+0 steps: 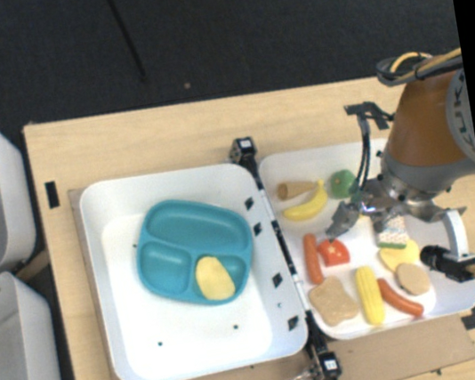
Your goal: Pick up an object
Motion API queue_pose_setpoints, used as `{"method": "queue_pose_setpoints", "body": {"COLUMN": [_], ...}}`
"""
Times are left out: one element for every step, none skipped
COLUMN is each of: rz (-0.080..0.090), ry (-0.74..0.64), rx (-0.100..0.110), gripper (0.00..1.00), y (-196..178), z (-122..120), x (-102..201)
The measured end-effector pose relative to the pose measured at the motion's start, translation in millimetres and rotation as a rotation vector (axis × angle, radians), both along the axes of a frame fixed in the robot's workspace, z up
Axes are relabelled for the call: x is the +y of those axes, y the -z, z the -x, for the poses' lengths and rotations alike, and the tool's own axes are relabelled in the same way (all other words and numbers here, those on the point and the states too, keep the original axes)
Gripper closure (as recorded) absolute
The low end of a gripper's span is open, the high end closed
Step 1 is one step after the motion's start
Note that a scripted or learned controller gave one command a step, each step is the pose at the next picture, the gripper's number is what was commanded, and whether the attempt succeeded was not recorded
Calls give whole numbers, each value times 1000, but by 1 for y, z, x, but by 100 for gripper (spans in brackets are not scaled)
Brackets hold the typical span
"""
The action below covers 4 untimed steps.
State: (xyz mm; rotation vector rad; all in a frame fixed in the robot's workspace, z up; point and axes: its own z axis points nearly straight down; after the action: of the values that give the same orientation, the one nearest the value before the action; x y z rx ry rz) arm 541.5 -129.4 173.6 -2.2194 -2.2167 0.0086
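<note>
Left bin (pixel 139 354): open floor around blue plate (pixel 175 249). Right bin (pixel 301 163): crowded; banana (pixel 306 205), pepper (pixel 333 252), bread (pixel 334 302), corn (pixel 370 296) close-packed, arm (pixel 427 135) overhead.

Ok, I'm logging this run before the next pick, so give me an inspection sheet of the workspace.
Surface: wooden bench bearing left bin and right bin.
Job's things: in the right bin, banana, green ball, red block, bread slice, corn cob, sausage.
Clutter: teal divided plate in the left bin, with a yellow lemon in one compartment.
Grippers: gripper low over the right bin.
Cables: yellow cable at the arm.
Surroundings: dark floor.
</note>
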Motion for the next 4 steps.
{"method": "queue_pose_setpoints", "body": {"rz": [-1,0,-2,0], "ry": [1,3,10,-4], "rx": [1,-3,-3,-9], "gripper": [0,0,100,100], "y": [62,75,66,23], "z": [0,1,0,-7], "x": [-8,-9,-10,-8]}}
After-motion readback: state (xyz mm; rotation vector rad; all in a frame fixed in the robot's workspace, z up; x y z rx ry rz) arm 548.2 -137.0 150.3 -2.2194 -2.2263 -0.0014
